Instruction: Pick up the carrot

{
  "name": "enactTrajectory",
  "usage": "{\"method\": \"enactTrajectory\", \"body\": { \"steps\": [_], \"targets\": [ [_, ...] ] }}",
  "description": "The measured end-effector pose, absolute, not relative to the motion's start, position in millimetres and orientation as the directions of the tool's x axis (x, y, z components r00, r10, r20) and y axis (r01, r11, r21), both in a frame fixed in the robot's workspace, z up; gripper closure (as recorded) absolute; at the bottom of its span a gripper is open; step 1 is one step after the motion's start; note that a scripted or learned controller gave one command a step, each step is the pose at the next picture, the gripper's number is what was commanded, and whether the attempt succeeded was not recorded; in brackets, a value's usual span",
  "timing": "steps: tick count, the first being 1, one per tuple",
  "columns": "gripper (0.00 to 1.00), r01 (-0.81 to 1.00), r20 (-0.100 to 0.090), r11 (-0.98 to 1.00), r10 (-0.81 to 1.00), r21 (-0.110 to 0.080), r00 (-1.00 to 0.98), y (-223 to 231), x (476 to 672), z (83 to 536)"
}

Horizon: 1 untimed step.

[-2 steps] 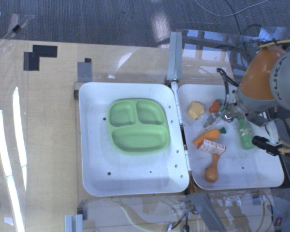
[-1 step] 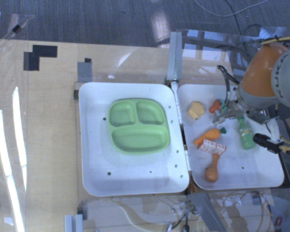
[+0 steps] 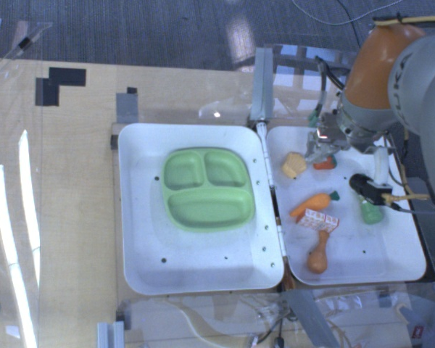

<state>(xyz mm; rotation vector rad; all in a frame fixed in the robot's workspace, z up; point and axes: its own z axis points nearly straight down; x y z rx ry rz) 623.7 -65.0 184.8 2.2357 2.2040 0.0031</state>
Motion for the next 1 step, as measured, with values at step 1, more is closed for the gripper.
{"method": "enactTrajectory", "body": {
  "steps": [1],
  "targets": [
    [1.0, 0.986, 0.0, -0.169, 0.986, -0.001, 0.169, -32.9, 569.1, 182.9]
  ]
}}
